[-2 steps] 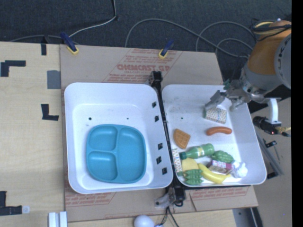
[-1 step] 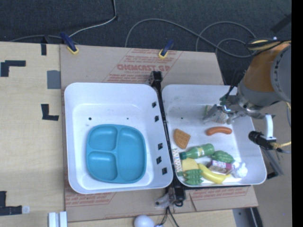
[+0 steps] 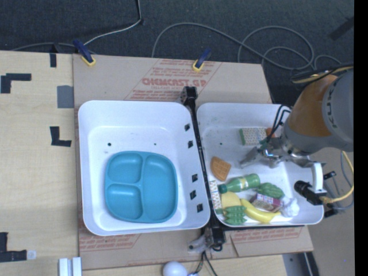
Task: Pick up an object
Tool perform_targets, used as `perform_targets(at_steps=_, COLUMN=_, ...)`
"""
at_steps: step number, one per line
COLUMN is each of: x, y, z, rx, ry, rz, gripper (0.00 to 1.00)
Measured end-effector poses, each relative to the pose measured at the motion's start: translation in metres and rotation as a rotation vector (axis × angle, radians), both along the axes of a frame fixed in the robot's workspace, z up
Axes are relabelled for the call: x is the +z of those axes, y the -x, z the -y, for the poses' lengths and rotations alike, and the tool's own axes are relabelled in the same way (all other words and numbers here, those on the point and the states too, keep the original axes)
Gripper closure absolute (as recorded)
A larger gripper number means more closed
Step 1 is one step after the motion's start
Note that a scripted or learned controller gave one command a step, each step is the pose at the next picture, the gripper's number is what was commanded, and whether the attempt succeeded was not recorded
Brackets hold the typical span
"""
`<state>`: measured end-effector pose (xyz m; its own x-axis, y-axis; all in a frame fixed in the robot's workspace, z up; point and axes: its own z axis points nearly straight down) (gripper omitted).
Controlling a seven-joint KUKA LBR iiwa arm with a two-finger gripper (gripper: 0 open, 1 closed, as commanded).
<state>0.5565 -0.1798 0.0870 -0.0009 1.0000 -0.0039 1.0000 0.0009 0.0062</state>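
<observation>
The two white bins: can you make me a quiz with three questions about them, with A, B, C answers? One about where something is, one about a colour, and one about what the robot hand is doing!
1. Where is the blue tray?
A. left bin
B. right bin
C. on the cardboard

2. What colour is the bottle?
A. red
B. green
C. purple

3. What is the gripper doing?
A. lifting the bottle
B. gripping the blue tray
C. reaching into the right bin, nothing between its fingers

Answers: 1 A, the tray lies in the left bin. 2 B, the bottle is green with a white band. 3 C, its fingertips are above the bottle, beside the orange piece.
</observation>
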Motion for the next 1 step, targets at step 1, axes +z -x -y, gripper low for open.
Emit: perform_targets(at_steps=1, x=0.0025, y=-0.0544, z=-0.0554, rx=0.002, ry=-0.004, rz=-0.007, gripper=0.00)
